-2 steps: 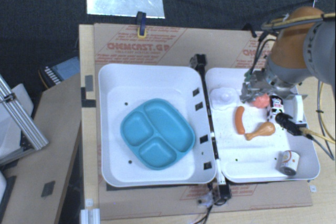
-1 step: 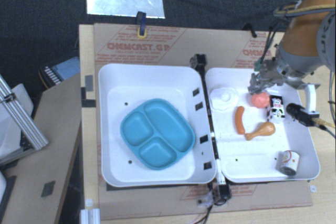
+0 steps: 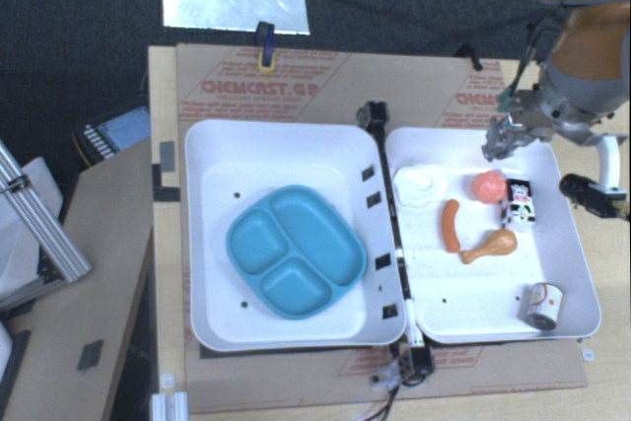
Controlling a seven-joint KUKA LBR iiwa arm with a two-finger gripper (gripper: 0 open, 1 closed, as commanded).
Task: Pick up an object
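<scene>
Gripper (image 3: 498,145) hovers over the right bin's (image 3: 570,242) far edge, just beyond the pink ball (image 3: 487,185), finger state impossible to tell from here.

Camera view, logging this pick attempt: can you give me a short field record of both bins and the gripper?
left bin: blue divided plate
right bin: pink ball, orange sausage, drumstick, small can, black-and-white carton, white object
gripper: above right bin's far edge, near pink ball
</scene>
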